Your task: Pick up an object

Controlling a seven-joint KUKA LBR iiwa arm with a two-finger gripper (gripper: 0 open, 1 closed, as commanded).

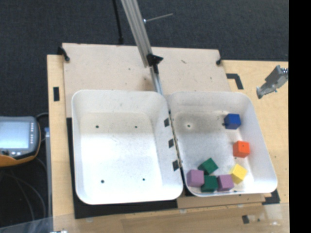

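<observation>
Gripper (272, 81) at right edge of frame, over the desk (243, 72) outside the bins; can't tell its state. Right bin (252, 106) holds blue block (233, 121), orange block (241, 149), yellow block (239, 172), two green and two purple blocks lower down.

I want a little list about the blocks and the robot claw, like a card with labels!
claw: at the right edge, outside the bins, over the bench
right bin: holds all the blocks
blue block: alone near the far side
orange block: by the right wall
yellow block: near corner
green blocks: and
purple blocks: and
left bin: white
</observation>
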